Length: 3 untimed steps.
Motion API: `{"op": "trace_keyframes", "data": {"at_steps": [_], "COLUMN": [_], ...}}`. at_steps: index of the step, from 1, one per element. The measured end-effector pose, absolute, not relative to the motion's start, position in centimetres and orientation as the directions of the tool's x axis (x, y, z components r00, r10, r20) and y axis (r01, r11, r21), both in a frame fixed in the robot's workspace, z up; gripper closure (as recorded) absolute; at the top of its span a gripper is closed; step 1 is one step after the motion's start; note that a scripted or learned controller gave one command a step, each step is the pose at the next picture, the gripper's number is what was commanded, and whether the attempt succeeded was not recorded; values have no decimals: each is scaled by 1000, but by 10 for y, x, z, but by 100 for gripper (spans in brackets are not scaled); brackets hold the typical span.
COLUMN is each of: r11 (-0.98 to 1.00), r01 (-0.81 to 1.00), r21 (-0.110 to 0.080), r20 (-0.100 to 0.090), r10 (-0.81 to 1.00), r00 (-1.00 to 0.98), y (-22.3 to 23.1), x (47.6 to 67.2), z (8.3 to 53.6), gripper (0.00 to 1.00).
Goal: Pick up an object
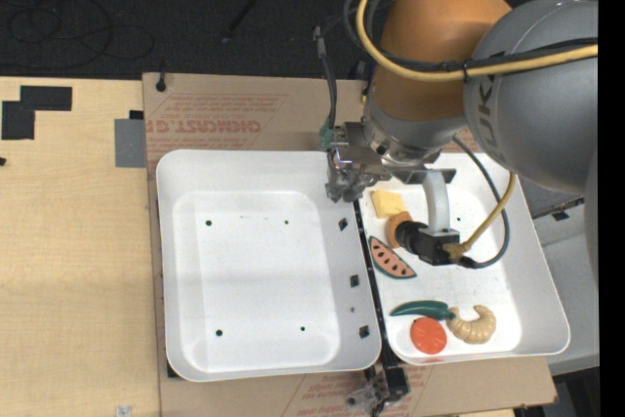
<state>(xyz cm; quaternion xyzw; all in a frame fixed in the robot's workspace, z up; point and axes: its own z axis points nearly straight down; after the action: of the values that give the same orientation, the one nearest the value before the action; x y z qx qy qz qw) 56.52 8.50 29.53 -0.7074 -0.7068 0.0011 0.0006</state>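
The right bin (543, 308) holds several small items. A yellow block (389, 203) lies near its back left, with a brown rounded piece (395, 229) just in front of it, partly hidden by the robot. A watermelon slice (393, 262) lies beside the divider. At the front are a green pepper (422, 310), a red tomato (428, 336) and a tan curled piece (475, 324). My gripper (345, 179) hangs low over the back of the divider between the bins, left of the yellow block, with nothing seen in it.
The left bin (176, 259) sits beside the right one, its rim meeting it at the divider (357, 278). Both rest on a cardboard sheet (244, 112) on the wooden bench. The bulky arm covers the right bin's back part.
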Motion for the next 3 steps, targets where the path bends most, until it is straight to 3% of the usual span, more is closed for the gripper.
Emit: {"op": "trace_keyframes", "data": {"at_steps": [1,2,3], "r11": [1,1,0], "r01": [1000,1000,1000], "r21": [-7,1,-4], "r20": [-2,0,-2], "r10": [1000,1000,1000], "r00": [-1,-1,0], "y": [92,109,151], "x": [498,525,486], "z": [394,458,494], "gripper": [100,100,100]}}
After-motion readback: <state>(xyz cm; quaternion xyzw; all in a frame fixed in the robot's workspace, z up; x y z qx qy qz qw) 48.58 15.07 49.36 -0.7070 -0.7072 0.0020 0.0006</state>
